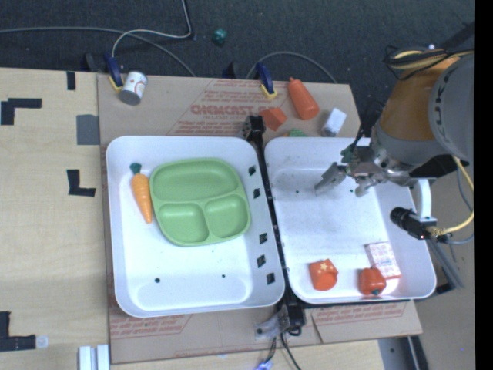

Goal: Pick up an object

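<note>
The worktop point(54, 206) carries two white bins side by side. The left bin point(123, 230) holds a green plate point(202, 201) with a toy carrot point(142, 196) just beside it. The right bin point(339, 222) holds the things to pick. An orange toy point(323, 275), a red toy point(372, 281) and a small packet point(382, 257) sit near its front edge, close together, so the arm can reach them from the right.

The pincer point(344, 178) hovers over the back part of the right bin, well apart from those toys. Its fingers point(330, 179) look spread apart, with nothing between them. It touches no toy.
</note>
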Controlling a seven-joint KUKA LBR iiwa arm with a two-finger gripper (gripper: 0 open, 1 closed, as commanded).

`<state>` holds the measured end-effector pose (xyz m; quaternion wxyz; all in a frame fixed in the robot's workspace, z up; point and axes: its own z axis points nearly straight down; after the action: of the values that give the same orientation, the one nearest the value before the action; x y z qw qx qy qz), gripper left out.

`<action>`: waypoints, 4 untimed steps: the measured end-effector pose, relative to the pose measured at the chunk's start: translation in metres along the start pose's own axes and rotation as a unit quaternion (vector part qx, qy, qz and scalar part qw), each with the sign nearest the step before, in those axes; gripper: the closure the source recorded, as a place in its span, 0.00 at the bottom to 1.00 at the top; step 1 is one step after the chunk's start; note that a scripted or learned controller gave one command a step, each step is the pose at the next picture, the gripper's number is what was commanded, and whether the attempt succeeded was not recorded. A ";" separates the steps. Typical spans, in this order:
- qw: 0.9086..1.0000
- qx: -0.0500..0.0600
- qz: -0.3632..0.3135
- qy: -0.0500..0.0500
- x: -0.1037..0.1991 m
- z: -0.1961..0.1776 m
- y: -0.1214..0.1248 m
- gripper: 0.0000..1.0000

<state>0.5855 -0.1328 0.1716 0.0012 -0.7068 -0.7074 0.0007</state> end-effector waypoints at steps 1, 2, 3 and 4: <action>1.000 0.001 0.000 0.000 -0.023 0.058 -0.055 0.00; 1.000 -0.001 -0.001 0.000 0.064 -0.013 -0.057 0.00; 1.000 -0.001 0.001 -0.001 -0.034 -0.011 -0.038 0.00; 1.000 -0.001 -0.001 0.000 0.043 -0.012 -0.038 0.00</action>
<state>0.5470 -0.0900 0.1839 0.0009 -0.7061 -0.7082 0.0002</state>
